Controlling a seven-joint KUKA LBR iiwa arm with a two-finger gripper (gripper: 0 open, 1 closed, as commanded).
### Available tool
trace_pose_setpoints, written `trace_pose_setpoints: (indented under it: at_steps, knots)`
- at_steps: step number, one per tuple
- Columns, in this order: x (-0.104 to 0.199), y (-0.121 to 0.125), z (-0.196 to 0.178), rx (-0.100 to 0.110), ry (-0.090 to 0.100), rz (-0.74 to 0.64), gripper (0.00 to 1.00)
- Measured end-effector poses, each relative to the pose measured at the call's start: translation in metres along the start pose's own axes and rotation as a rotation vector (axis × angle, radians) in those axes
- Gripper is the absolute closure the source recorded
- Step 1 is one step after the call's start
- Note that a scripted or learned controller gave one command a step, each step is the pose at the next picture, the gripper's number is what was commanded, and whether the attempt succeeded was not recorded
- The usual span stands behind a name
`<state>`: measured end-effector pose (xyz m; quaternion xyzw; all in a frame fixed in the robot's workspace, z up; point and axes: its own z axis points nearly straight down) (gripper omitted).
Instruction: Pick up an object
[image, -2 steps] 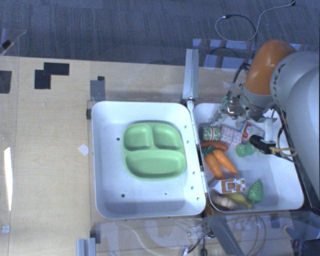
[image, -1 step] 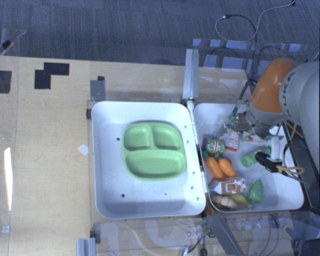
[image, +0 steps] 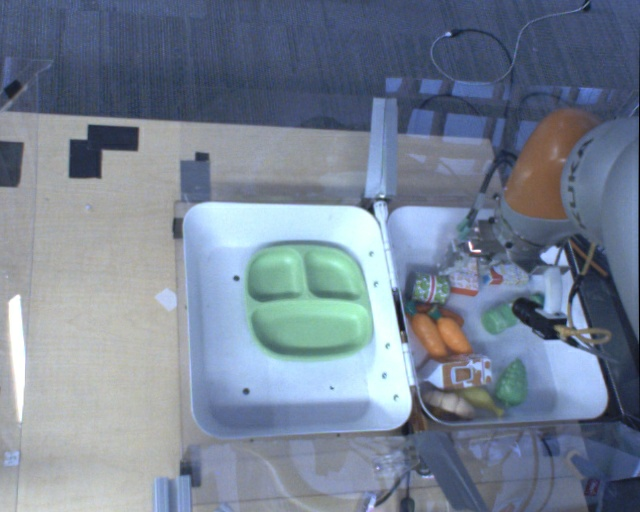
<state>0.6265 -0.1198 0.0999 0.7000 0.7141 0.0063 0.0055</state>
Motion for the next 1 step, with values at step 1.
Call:
trace_pose_setpoints:
  at_steps: [1]
  knots:
    - [0.0671,0.0204,-0.1352,0.01,0.0,-0.124,1.0]
